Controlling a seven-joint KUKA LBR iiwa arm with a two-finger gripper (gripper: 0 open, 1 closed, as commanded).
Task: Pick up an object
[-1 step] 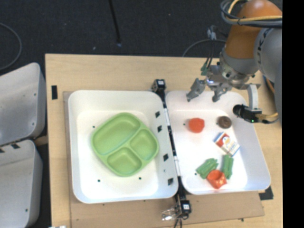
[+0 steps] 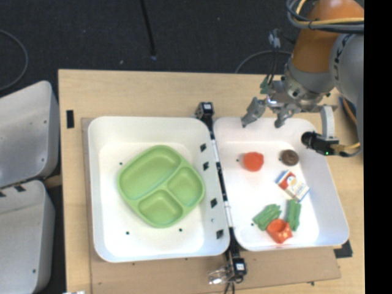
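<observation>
Camera view looks down on a light wooden bench [image 2: 73, 97] bearing two shallow white plastic bins: the left bin [image 2: 104, 231] holds a green three-compartment plastic tray [image 2: 160, 185]. Above the right bin's [image 2: 324, 225] far edge, the grey gripper [image 2: 266, 116] hangs with jaws spread wide, holding nothing. Below it lie a small red round object [image 2: 253, 160], a brown disc [image 2: 289, 157], a white printed packet [image 2: 293, 185], green pods [image 2: 280, 213] and a red-orange piece [image 2: 279, 230].

Arm [image 2: 324, 29] cut off at top.
</observation>
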